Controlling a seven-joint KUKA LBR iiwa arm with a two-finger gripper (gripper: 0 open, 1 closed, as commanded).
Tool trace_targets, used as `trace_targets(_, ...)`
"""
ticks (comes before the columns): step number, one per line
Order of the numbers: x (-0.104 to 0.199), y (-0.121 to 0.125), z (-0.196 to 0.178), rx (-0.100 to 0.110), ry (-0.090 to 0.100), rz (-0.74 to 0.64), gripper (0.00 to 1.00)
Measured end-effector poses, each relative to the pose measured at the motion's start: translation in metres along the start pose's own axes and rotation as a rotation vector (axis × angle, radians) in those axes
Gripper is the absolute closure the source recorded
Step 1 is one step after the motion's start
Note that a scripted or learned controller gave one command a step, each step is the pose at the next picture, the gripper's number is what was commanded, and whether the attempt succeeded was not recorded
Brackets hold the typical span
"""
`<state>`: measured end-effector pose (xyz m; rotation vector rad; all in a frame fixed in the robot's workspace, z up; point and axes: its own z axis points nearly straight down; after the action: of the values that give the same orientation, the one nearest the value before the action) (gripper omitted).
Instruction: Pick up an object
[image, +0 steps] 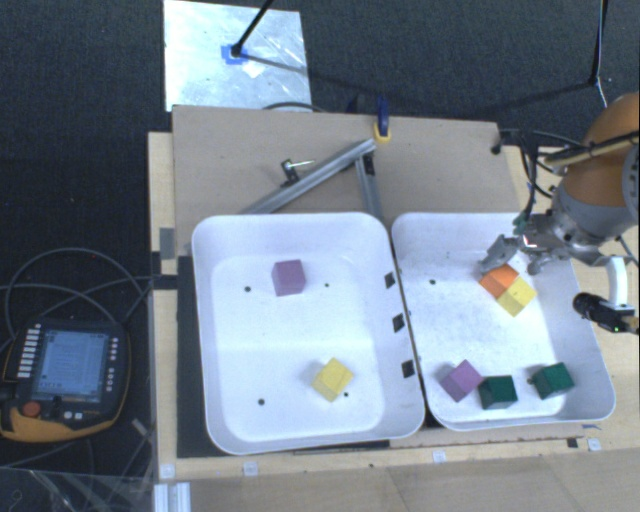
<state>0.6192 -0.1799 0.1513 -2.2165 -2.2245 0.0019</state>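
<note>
white right bin: orange cube touching yellow cube near far-right corner | end effector just above orange cube, grip state cannot be told | near edge: purple cube, two dark green cubes | left bin: purple cube toward far edge, yellow cube toward near edge

Tool low over right bin, just above orange cube touching a yellow cube. Near that bin's front wall: purple cube, two green cubes. Left bin: purple cube, yellow cube
</note>
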Motion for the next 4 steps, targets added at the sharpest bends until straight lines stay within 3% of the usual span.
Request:
trace_targets(1, 0.002, 0.001, 0.036, -0.016, -0.008, 0.0, 0.0)
trace_targets(2, 0.002, 0.003, 0.021, -0.022, -0.008, -0.002, 1.0)
trace_targets(3, 0.002, 0.002, -0.023, -0.009, -0.002, -0.001, 1.0)
trace_targets(4, 0.0, -0.007, -0.077, -0.01, -0.003, 0.0, 1.0)
